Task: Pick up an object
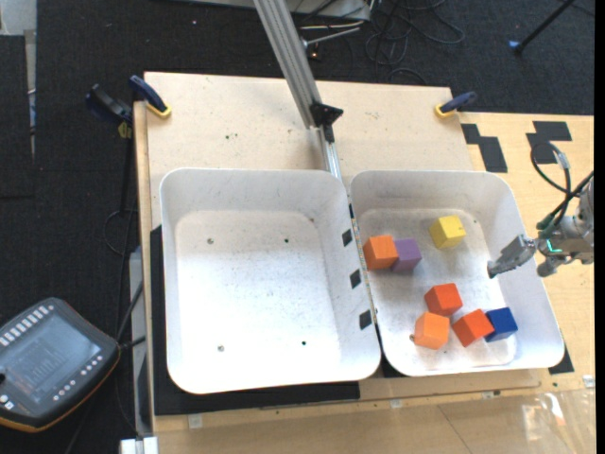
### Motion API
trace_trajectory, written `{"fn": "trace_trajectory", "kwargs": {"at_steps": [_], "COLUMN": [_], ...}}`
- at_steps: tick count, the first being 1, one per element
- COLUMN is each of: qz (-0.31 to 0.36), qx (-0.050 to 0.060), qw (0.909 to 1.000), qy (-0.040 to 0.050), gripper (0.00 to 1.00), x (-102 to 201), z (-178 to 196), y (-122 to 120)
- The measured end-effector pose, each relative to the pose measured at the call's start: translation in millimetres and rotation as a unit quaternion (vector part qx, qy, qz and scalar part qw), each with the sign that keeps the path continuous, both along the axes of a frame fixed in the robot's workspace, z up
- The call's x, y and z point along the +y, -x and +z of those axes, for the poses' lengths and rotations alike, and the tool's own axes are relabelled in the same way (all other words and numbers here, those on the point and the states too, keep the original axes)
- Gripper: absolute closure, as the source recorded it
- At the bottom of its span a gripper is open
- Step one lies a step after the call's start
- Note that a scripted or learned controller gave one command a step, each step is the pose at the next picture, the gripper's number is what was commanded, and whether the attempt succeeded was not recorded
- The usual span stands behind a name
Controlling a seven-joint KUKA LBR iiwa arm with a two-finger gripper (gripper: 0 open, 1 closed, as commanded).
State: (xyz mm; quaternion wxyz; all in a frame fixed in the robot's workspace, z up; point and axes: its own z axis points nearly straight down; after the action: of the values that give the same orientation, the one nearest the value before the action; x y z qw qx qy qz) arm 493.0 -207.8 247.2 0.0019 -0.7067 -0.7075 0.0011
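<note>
1. At the bottom left of the frame a teach pendant (47,362) lies on the dark floor, just beside the worktop (236,112).
2. Lower right, inside the right bin (529,253), a cluster sits together: an orange cube (432,330), a red-orange cube (472,327) touching a blue cube (501,323), and another red-orange cube (442,299) just above them.
3. These blocks look small, light and rigid, probably foam or wood, so they should not deform; flat opposite faces are the place to pinch. The crowded ones leave little finger room.
4. The gripper (506,256) hangs at the right edge of the frame, over the right bin's wall and apart from every cube; whether it is open or closed I cannot tell, and nothing is visibly held.
5. Mid-frame, an orange cube (380,251) touches a purple cube (406,253); the yellow cube (447,231) stands alone and seems the easiest pick.
6. The left bin (175,253) has a speckled white floor.
7. Farther up, the pale worktop carries clamps (458,104) at its corners and a slanting metal rail (284,41); cables trail over dark carpet beyond.
</note>
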Motion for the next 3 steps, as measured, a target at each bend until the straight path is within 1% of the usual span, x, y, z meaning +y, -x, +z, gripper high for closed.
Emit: {"fn": "trace_trajectory", "kwargs": {"at_steps": [1,2,3], "qz": [0.000,-0.001,-0.001], "qx": [-0.002,0.001,-0.001], "qw": [1.0000,1.0000,1.0000], "qy": [0.0007,-0.0005,0.0002], "gripper": [0.00,0.00,0.00], "x": [0,0,4], "z": [2,-62,-116], "y": [-1,2,-7]}}
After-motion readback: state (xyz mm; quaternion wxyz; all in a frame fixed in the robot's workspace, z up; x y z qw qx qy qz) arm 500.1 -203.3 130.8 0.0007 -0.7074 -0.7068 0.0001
